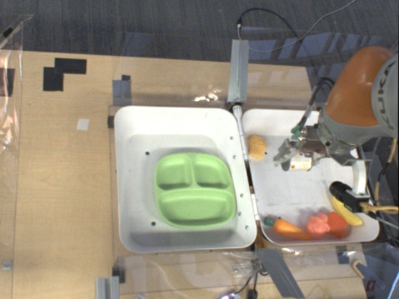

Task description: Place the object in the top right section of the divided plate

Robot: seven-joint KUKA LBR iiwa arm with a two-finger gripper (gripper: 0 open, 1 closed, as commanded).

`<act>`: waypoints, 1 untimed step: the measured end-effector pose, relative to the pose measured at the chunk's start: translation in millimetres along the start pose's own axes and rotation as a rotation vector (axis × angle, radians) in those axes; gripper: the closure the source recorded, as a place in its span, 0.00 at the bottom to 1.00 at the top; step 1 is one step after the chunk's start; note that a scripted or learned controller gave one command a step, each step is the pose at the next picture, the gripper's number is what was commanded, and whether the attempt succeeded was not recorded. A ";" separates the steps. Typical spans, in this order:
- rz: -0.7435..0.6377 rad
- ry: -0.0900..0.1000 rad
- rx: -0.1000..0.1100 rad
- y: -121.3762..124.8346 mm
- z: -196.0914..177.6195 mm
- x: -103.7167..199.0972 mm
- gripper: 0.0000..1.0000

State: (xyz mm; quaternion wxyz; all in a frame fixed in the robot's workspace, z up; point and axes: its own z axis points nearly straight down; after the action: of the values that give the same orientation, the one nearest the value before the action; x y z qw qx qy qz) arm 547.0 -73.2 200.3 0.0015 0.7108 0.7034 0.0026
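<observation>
A green divided plate (pixel 195 189) lies in the left white bin (pixel 134 167), with two small sections at its far side and one wide section at its near side. My gripper (pixel 292 158) hangs over the upper middle of the right bin (pixel 274 192), well to the right of the plate. A tan bread-like piece (pixel 257 146) lies just left of the gripper, near the wall between the bins. An orange carrot (pixel 288 228), a pink and red piece (pixel 323 224) and a yellow banana (pixel 346 209) lie along the right bin's near edge.
A grey rail (pixel 238 73) runs back from the joint between the bins. A black cable (pixel 274 20) loops behind the right bin. My arm's orange band (pixel 358 86) looms over the right bin's far right corner.
</observation>
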 end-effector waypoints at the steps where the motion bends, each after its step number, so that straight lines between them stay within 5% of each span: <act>1: -0.479 -0.001 0.002 -54.9 15.7 38.7 1.00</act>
State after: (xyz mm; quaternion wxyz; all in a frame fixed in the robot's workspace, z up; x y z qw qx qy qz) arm 492.6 -33.9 184.4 0.0015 0.5235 0.8520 0.0012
